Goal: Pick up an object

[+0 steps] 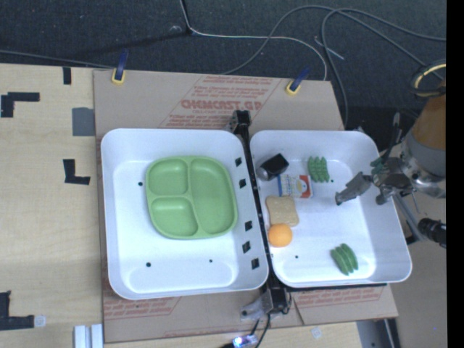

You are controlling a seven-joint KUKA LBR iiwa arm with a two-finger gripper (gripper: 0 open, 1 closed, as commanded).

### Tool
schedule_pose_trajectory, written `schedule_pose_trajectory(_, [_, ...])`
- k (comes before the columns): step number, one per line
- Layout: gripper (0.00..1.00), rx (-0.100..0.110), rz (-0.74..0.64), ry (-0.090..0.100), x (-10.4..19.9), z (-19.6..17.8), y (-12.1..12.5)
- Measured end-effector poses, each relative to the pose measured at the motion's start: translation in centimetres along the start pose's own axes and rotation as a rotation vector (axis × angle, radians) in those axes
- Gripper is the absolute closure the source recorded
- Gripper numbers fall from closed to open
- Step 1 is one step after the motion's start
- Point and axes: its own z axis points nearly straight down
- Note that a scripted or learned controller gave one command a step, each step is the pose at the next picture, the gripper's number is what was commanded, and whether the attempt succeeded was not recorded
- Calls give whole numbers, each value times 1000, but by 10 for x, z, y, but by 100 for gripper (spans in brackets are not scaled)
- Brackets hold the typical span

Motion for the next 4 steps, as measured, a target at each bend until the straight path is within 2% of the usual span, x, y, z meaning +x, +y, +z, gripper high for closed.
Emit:
schedule_pose_trajectory(1, [0,-13,-4,-3,0,-7,3])
schedule_pose_trajectory(3, [0,-8,-5,-3,2,101,17])
schedule_pose_trajectory(4, [0,-14,-4,-6,2,133,17])
